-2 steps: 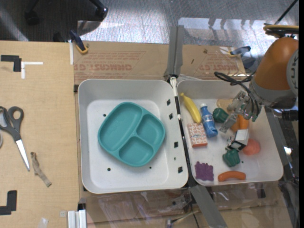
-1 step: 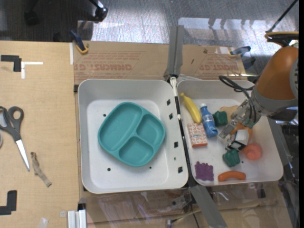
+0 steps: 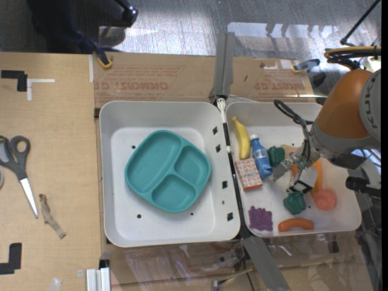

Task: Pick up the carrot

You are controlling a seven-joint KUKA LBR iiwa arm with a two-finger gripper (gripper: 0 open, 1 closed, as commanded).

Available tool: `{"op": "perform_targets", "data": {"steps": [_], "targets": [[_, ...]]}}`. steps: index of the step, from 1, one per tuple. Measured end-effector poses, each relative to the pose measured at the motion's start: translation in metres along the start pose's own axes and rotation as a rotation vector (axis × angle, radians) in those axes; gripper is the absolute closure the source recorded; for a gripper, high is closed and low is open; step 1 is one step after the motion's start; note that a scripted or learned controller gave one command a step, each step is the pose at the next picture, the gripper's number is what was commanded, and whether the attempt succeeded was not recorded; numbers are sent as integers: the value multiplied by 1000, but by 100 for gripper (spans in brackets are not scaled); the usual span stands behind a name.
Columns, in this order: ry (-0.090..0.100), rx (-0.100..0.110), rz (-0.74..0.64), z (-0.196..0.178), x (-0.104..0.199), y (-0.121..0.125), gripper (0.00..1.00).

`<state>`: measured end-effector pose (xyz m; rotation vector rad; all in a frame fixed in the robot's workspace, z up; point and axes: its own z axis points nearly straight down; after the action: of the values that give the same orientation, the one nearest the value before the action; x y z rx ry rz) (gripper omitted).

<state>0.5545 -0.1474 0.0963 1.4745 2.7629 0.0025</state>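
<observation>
The carrot [image 3: 296,224] lies by the near wall of the right bin [image 3: 342,224], just right of the purple grapes [image 3: 261,218]. It lies apart from the claw [image 3: 295,167], which hangs farther in; whether the claw is released or clenched cannot be told. Red print on the far cardboard [image 3: 151,80] is unreadable.

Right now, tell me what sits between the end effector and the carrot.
A dark green toy lies in the right bin between the end effector and the carrot; the carrot itself looks uncovered.

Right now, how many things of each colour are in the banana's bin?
Yellow banana: 1
Blue bottle: 1
Green toys: 2
Purple grapes: 1
Orange pieces: 2
Pink ball: 1
Red-and-white box: 1
Total: 9
</observation>
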Motion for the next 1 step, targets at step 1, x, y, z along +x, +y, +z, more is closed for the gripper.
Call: {"op": "perform_targets", "data": {"steps": [1], "targets": [[0,-2,106,0,4,-10,0]]}}
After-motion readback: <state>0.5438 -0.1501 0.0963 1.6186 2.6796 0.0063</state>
